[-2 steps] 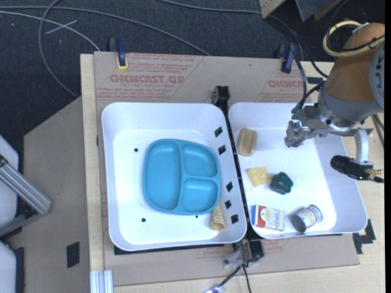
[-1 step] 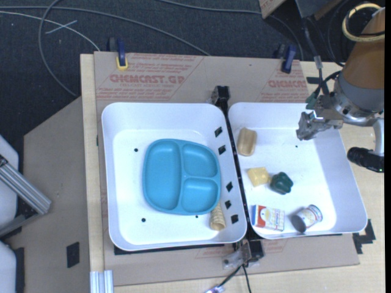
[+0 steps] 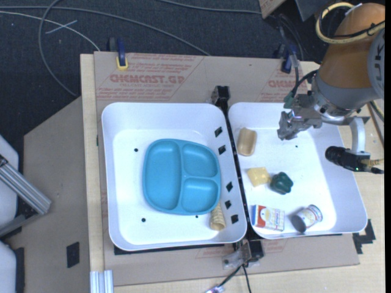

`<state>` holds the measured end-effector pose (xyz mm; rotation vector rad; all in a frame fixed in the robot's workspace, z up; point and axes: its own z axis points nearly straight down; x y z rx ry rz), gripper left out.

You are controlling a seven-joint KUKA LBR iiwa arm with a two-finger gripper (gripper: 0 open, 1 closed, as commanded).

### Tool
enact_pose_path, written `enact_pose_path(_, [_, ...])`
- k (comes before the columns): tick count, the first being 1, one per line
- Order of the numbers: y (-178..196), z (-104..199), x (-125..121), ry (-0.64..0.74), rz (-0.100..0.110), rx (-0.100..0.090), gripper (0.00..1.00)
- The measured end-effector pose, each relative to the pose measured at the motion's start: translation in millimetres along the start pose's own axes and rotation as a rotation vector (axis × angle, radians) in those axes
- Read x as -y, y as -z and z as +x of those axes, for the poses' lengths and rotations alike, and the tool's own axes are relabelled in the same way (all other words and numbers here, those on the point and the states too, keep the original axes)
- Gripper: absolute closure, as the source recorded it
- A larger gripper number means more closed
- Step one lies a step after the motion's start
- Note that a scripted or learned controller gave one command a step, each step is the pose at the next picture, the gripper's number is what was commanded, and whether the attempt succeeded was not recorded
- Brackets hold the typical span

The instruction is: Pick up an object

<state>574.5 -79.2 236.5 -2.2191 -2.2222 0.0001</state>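
Gripper hung over the right bin – fingers' state couldn't be told. Tan block lay just beside it, twd the blue tray, apart from the fingers.

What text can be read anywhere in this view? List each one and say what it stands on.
"CHEMCAST GP", red print on the brown protective sheet behind the left bin; smaller lines around it are too blurred to read.
The same red print repeats behind the right bin, near, too blurred to read.
Small carton in the right bin: red and blue label, unreadable.
Small can: label unreadable.
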Motion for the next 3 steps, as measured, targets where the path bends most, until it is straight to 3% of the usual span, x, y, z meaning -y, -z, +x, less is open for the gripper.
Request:
enact_pose_path(1, [-1.0,62.1,-2.3,0.002,0.0,-0.001,1.0])
enact_pose_path(3, [-11.5,158.9,6.4,0.002,0.002,0.0,1.0])
